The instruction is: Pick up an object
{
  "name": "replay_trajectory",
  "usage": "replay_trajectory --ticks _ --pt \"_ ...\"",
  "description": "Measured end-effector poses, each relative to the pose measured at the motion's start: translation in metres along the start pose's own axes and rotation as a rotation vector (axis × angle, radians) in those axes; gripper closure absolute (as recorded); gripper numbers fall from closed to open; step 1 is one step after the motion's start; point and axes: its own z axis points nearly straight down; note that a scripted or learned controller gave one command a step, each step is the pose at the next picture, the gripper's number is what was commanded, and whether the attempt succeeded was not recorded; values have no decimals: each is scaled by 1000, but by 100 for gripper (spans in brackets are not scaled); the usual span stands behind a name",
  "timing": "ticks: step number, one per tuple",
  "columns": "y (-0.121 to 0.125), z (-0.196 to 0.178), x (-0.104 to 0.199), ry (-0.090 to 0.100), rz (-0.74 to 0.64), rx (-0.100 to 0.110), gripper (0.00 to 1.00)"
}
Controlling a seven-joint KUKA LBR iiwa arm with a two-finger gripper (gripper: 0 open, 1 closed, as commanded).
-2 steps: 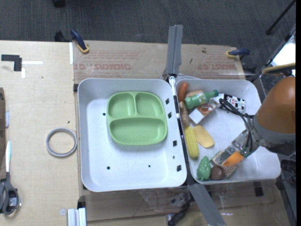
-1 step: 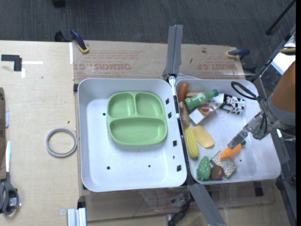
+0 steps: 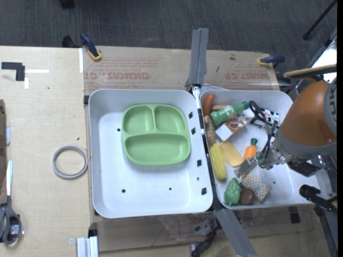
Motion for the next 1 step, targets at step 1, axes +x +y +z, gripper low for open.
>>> replay_trajectory --ticks 1 --pt "43 25 -16 -1 -82 -1 0"
